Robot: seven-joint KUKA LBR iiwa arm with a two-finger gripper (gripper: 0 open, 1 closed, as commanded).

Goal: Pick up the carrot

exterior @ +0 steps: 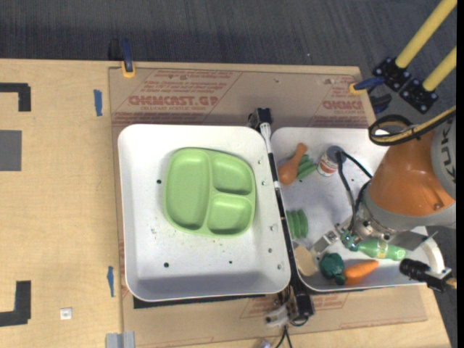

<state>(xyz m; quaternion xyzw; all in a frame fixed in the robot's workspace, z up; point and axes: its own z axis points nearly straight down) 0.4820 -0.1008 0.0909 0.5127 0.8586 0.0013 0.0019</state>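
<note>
My arm [428, 172] enters from the right of the camera view and bends down toward the near right part of the bench. The orange band [406, 180] above the wrist faces the camera as a broad dome, with the grey link [446, 151] rising behind it toward the right edge. Below the band I see the grey wrist ring [377, 220], and under it the gripper [351, 238] (small metal parts, pointing down and slightly left). The wrist is nearly vertical, tilted a little toward the left. From this angle I cannot make out the gripper's state.
</note>
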